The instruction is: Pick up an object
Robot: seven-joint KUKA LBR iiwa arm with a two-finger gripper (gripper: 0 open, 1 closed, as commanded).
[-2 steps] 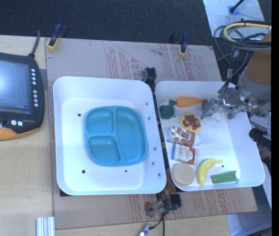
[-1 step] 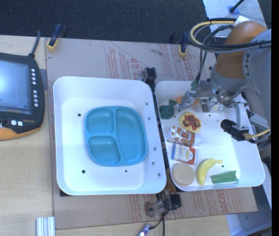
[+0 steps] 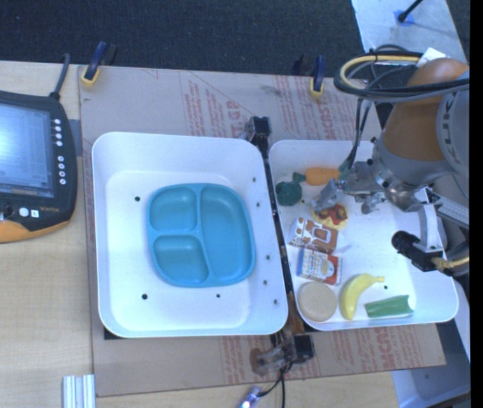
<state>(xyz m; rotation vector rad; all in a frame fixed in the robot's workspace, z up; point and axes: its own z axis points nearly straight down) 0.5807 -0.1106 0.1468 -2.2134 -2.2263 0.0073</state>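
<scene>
Overhead view of the counter (image 3: 46,287) with two shallow white bins. The gripper (image 3: 333,195) hangs low in the far half of the right bin (image 3: 433,308), among small toy items: a dark green piece (image 3: 288,192) just to its left, an orange piece (image 3: 320,175) just beyond it, and a red-and-yellow piece (image 3: 337,216) directly beneath it. How far the gripper is open, and whether it holds anything, cannot be told. The grey arm (image 3: 407,155), with its orange band (image 3: 420,109), enters from the right and bends down over that bin. Nearer the camera lie two printed packets (image 3: 316,249), one tan disc (image 3: 316,301), one yellow banana (image 3: 356,294) and one green block (image 3: 388,306). The left bin (image 3: 118,228) holds one blue three-compartment plate (image 3: 199,234). A control pendant (image 3: 16,172) rests at the left.
</scene>
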